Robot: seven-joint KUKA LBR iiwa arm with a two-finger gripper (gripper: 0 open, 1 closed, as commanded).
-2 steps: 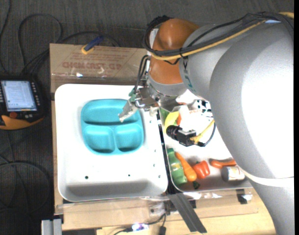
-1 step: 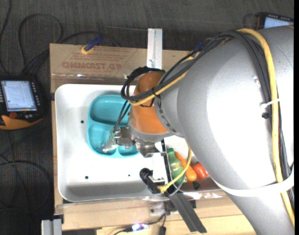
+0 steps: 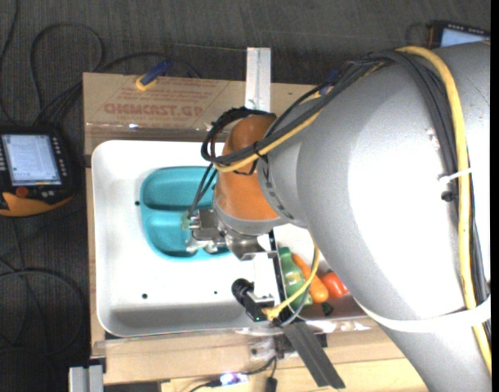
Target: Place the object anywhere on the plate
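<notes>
Where my wrist ends, below the orange band (image 3: pixel 242 188), the metal jaws assembly sits over the right-hand rim of the teal plate (image 3: pixel 171 211), at the lower part of that rim. Jaws state: cannot tell, since my own wrist body covers the tips from above. Nothing can be seen between them. The plate lies flat in the left white bin (image 3: pixel 118 292), in the upper middle of the bin floor, and its visible surface carries nothing. A black cable (image 3: pixel 210 141) loops from the band down past the plate's right side. Below the jaws, a black fitting (image 3: pixel 247 294) with a yellow cable hangs near the front wall of the bin. Just right of that fitting lies the task item, an orange and green object (image 3: pixel 318 285), resting on a white floor under my grey arm (image 3: pixel 380 202). It is well apart from the plate and partly hidden by the arm; which bin holds it cannot be told. Beyond the bin, at the far edge of the table, a brown cardboard sheet (image 3: pixel 151 109) with red lettering lies flat, with a small blue and yellow item (image 3: pixel 152 73) at its far edge. Farther left, off the table, a control pendant (image 3: pixel 28 163) with a lit screen rests on the dark floor (image 3: pixel 53 23) among black cables.
</notes>
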